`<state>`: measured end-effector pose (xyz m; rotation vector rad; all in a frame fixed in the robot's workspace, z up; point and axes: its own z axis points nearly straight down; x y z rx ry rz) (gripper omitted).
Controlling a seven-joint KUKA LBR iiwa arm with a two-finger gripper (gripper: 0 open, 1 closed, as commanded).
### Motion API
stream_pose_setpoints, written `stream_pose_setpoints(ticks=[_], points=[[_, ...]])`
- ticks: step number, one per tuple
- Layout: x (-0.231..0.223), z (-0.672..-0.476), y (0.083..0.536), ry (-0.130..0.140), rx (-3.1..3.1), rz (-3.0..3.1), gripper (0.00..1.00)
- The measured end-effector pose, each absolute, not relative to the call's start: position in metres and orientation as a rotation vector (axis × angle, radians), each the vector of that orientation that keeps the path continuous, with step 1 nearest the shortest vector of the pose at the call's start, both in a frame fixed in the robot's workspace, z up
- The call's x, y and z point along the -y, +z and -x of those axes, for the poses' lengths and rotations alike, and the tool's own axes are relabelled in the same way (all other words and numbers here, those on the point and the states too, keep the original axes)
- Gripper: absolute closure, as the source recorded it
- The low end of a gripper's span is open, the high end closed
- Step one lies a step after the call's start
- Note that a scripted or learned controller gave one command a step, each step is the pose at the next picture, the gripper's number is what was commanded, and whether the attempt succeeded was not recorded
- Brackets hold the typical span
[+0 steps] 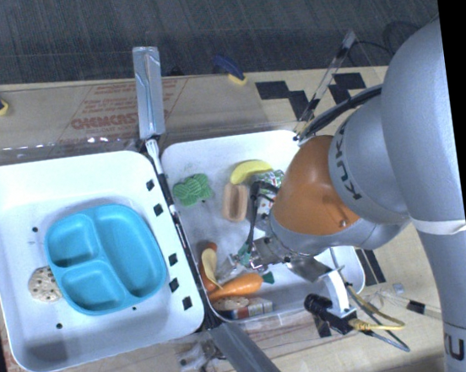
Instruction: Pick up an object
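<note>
- can't tell what the fingers (253, 257) are doing, wrist blocks them
- smooth tapered carrot (238, 287) lies just below them in the right bin (212, 154)
- bumpy green thing (192, 190), curved banana (250, 169) further up
- glossy blue sectioned plate (104, 257) in the left bin (5, 202)

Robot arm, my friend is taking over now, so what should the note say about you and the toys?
Gripper: low in the right white bin, above the orange toy carrot; whether it is open or shut cannot be told from here.
Things: green leafy toy, yellow banana, tan hot-dog bun and a curved yellow slice lie in the right bin. The left white bin holds a blue divided plastic plate and a speckled cookie.
Done: nothing is seen lifted.
Left: grasp one object and raise it, probably the carrot.
</note>
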<state>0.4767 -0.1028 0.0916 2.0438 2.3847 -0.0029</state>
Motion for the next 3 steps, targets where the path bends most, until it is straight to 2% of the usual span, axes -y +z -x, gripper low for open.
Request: stream_pose_setpoints(ticks=[1,2,3], points=[[0.158,-0.533,0.092,-0.003,-2.283,-2.159,0.0],[0.136,-0.477,0.092,-0.001,-2.314,-2.129,0.0],[0.117,-0.539,0.091,-0.001,-2.304,-2.14,0.0]])
